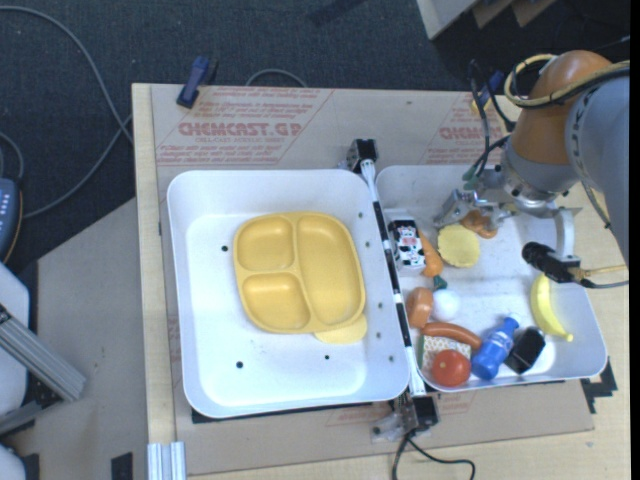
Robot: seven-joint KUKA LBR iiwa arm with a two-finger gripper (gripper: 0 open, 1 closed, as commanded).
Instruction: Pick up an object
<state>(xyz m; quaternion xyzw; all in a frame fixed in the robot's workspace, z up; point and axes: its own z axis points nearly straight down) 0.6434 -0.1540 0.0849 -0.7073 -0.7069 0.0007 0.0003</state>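
The grey two-finger gripper [470, 211] is being held low over the far part of the right shallow white bin [590, 353], just beside a flat round yellow toy piece [460, 246]. A small orange-brown item is being glimpsed at the fingers, but whether the jaws are apart or together cannot be told.

The likeliest pick, the yellow piece, is lying on the bin floor near an orange carrot-shaped toy [431, 256]. Being flat, it is being judged prone to slipping out of a closing grip. The neighbouring carrot could be nudged or caught instead, and the bin's dividing wall could be struck.
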